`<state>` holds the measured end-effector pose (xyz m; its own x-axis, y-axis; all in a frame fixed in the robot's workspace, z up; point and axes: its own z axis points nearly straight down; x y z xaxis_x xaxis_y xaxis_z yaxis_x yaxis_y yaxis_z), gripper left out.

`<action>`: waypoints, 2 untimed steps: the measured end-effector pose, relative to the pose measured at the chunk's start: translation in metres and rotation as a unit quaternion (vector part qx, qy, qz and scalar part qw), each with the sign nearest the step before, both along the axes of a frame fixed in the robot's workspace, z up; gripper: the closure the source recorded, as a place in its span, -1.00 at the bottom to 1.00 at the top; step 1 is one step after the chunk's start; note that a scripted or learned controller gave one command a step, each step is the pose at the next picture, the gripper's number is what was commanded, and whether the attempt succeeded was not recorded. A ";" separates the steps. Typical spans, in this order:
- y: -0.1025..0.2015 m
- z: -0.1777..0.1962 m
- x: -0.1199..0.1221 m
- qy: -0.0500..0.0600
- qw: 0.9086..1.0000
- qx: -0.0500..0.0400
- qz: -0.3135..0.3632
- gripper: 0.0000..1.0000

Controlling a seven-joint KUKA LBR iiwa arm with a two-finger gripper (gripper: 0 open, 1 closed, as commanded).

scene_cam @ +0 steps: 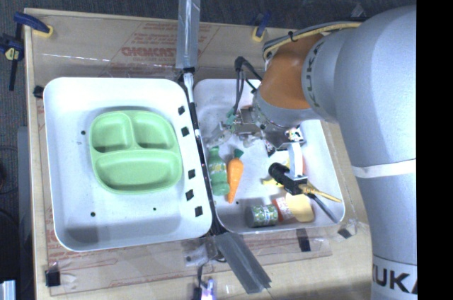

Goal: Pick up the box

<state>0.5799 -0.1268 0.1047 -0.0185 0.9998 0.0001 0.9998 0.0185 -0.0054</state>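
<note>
Wooden bench (106, 51) | smooth shallow white bin (212, 100) | tapered orange carrot (233, 177) laid inside | oblong white-and-red box (298, 158) seen right of carrot, apart | gripper (244, 125) held near carrot's thick end, opening cannot be told

Two bins sit side by side on the table (106, 37). The left bin (56, 150) holds a compartment tray (134, 150) at its centre. In the right bin (318, 143), a bottle (217, 172) and a carrot (234, 177) lie side by side near the left wall, the bottle on the left. A can (264, 214) lies by the front wall, right of the carrot. A box (298, 158) lies toward the right wall, behind the can. The arm (368, 93) reaches in from the right over the bin's rear half.
</note>
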 end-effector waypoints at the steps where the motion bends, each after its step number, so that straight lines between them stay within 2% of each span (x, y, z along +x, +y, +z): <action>1: -0.044 -0.012 0.075 -0.002 1.000 0.001 -0.020 -1.00; 2: -0.026 -0.013 -0.006 -0.001 0.998 0.000 -0.071 -1.00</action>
<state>0.5734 -0.1529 0.0915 0.1225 0.9925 0.0001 0.9925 -0.1225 -0.0041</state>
